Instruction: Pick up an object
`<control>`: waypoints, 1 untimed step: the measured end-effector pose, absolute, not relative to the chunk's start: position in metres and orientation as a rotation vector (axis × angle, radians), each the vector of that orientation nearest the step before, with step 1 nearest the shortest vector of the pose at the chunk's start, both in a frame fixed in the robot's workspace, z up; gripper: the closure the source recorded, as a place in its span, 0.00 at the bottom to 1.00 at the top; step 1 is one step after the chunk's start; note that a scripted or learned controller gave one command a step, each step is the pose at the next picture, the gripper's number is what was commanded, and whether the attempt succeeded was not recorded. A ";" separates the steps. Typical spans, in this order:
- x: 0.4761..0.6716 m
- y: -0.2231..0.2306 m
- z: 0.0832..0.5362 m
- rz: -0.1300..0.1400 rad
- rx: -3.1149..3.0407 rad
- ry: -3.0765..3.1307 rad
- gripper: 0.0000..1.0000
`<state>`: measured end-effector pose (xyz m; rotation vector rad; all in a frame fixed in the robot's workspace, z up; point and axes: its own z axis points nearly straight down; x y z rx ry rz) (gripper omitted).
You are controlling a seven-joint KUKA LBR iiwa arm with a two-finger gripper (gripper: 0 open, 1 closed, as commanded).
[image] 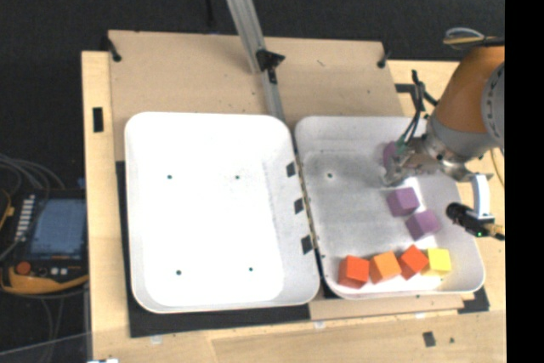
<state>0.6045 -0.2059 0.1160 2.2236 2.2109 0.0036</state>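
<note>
You saw the gripper [398, 170] low in the upper right part of the right bin [340, 149], with the grey arm [463, 110] and its orange band coming in from the right edge of the frame. Whether anything sat in its grasp could not be told at this size.

A purple block [390, 154] lay just left of the gripper tip, partly hidden by it, so you could not judge its long axis. A second purple block [403, 200] sat just below the gripper, roughly square in outline, its edges turned slightly off the bin's sides. A third purple block [423, 224] lay just beyond it toward the lower right, similarly turned.

Along the bottom wall of the right bin ran a row of four blocks, touching or nearly so: a red-orange block [354, 270] at the left, an orange block [385, 266] next, a red block [414, 260] turned to a diamond, and a yellow block [439, 260] at the right end. The row's long axis ran left to right, rising a little toward the right. None looked clearly elongated.

The left bin [212, 208] lay beside the right one on the tabletop [187, 64]. A metal pole [242, 4] slanted from the top of the frame down to the gap between the bins. A device with a blue screen [55, 229] sat at the left edge. You could read no label or writing on anything.
</note>
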 end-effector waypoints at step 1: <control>0.604 -0.206 0.160 0.004 2.221 2.213 1.00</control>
